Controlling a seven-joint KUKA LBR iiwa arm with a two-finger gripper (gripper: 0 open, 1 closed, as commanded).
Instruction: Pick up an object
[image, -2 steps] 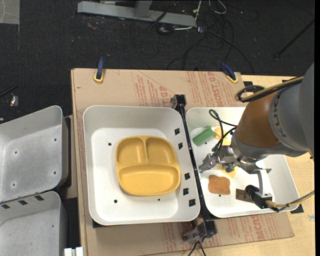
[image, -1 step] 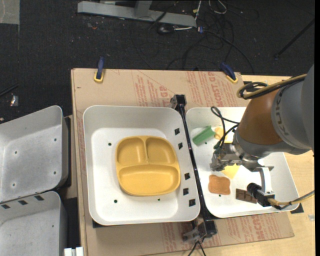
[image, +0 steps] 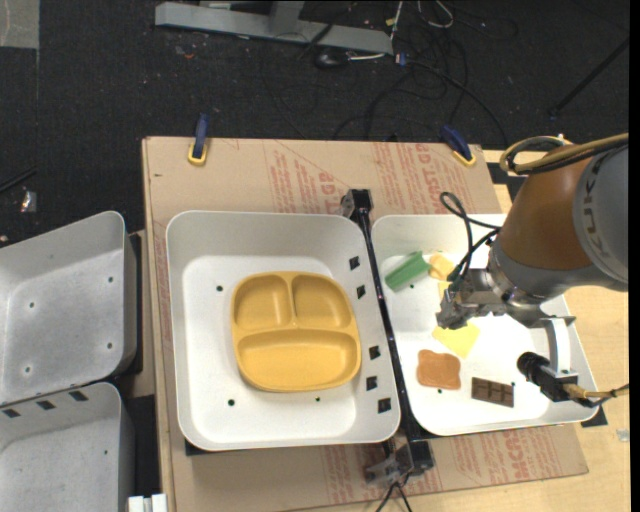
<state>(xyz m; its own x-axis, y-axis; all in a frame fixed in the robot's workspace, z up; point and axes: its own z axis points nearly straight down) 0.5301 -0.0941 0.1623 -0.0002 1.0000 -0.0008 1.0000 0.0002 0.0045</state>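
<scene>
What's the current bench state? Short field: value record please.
left bin: holds yellow divided tray, three compartments, nothing in them
right bin: green block, small yellow piece, yellow wedge, brown toast-like piece, dark chocolate-like bar
arm: reaching in over right bin
gripper: low, just above yellow wedge's upper edge
held object: none seen between fingers
finger state: cannot tell

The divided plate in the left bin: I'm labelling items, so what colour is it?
Mustard yellow, seen plainly in the camera view: the divided plate.
</scene>
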